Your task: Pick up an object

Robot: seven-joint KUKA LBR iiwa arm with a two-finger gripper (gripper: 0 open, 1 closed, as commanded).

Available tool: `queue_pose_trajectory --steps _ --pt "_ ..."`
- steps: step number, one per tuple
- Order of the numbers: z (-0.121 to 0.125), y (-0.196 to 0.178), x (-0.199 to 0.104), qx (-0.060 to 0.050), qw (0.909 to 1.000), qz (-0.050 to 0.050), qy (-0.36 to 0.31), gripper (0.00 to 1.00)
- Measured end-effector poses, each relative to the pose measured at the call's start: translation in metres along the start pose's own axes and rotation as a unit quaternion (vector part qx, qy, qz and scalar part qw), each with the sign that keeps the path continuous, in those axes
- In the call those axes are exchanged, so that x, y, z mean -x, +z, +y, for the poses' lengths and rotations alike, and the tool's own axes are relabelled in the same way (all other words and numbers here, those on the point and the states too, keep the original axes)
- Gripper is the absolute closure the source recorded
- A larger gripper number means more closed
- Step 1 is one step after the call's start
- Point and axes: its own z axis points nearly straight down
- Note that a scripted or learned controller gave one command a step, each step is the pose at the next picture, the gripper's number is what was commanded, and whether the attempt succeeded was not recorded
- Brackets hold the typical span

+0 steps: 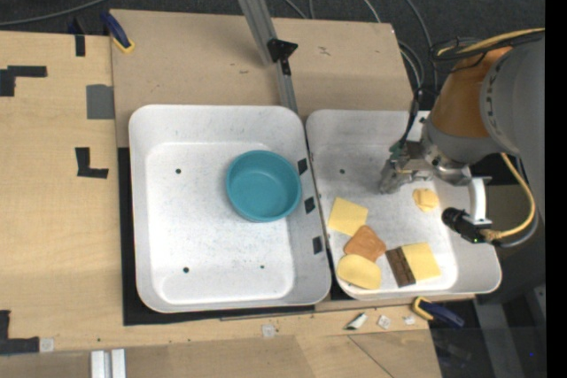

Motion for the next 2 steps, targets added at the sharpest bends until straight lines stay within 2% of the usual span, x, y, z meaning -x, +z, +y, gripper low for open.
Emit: queue_pose_trajectory --steps 2 --pt "-0.001 -0.098 0.007 0.003 1.0000 -0.001 0.001 1.00"
